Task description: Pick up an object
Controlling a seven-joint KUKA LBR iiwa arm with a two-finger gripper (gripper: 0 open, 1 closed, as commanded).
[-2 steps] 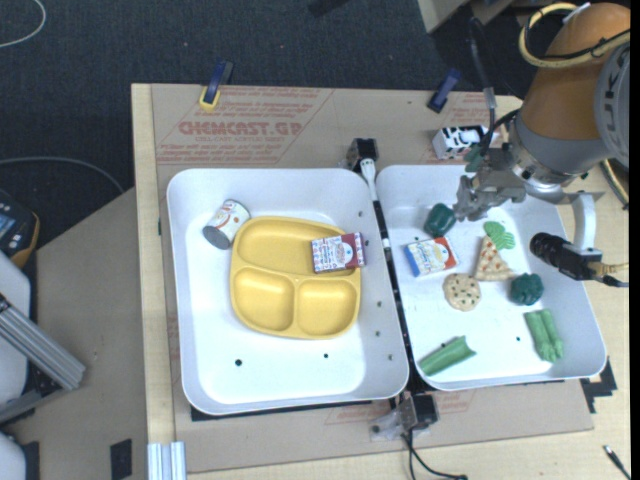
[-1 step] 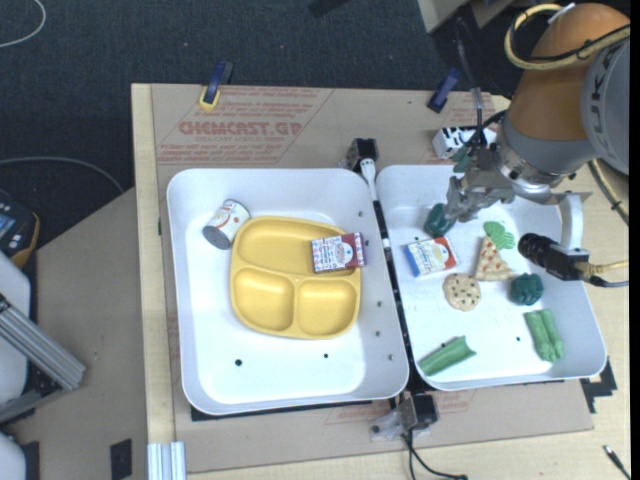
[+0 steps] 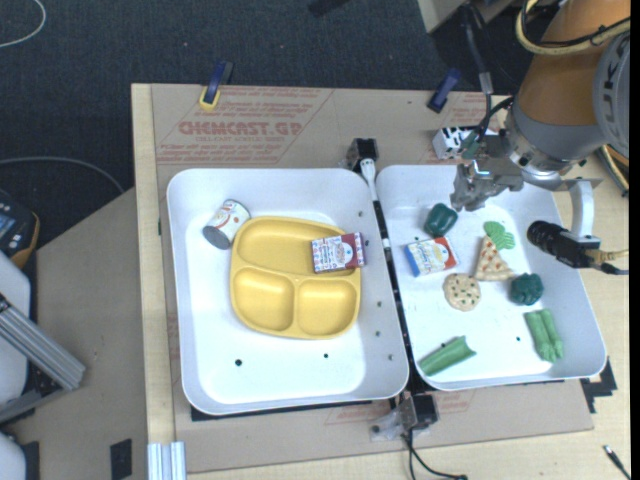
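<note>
Hovering above the back of the right bin (image 3: 590, 343), my gripper (image 3: 470, 194) points down toward the bin floor with nothing between its fingers that I can make out; whether they are spread or closed I cannot tell from this slant. So the pick is not done: every object lies on white plastic. Nearest me is the dark green pepper (image 3: 439, 218), just beside my fingertips and a little forward. Further forward lie the small milk carton (image 3: 431, 257), the pizza slice (image 3: 490, 260), the cookie (image 3: 462, 291), the broccoli (image 3: 526, 288) and two green vegetables near the front rim (I would not name them more closely). The left bin (image 3: 190, 298) holds a yellow divided plate (image 3: 290, 308) with a red packet (image 3: 336, 253) resting on it, and a small can (image 3: 225, 224) beside it. By my judgement, what remains is nearly everything: settle over one object, descend, close and lift.
</note>
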